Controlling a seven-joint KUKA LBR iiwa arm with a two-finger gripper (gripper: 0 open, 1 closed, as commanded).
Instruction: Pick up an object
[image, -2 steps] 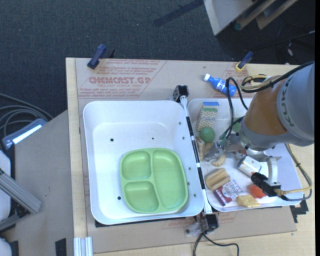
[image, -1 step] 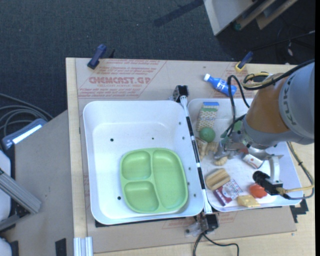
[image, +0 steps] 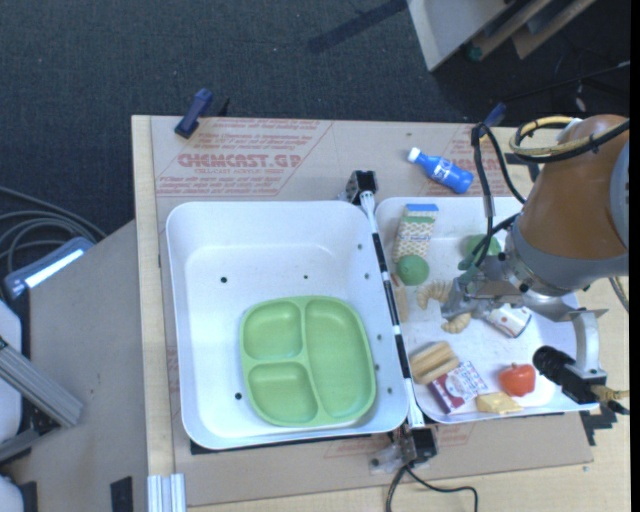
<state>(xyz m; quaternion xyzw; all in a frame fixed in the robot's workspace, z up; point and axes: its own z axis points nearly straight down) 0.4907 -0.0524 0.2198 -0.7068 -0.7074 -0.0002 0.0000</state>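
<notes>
Nearest the camera, a bread roll (image: 432, 359) and a red tomato (image: 517, 379) lie in the right bin (image: 500, 212) just below the jaws (image: 468, 297). The jaws hang over small tan pieces (image: 455, 322); whether they are open or closed I cannot tell. Farther back stands a green ball (image: 412, 269), up and left of the jaws.

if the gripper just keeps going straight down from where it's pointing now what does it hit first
Most likely the small tan piece lying on the floor of the right bin, directly under the gripper. A second tan piece lies just to its left. Height is hard to judge from this slanted view.
</notes>
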